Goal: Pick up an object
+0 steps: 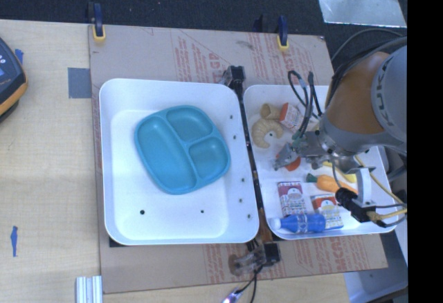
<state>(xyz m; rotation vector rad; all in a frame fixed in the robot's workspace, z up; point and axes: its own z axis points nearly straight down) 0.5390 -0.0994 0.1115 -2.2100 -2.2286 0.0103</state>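
Blue divided plate (183, 149) in left bin (111, 156)

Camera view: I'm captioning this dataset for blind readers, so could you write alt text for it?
A grey and orange robot arm lowers its gripper into the right white bin among small items: a croissant, a blue bottle, a carrot and small packets. The left white bin holds a blue divided plate.
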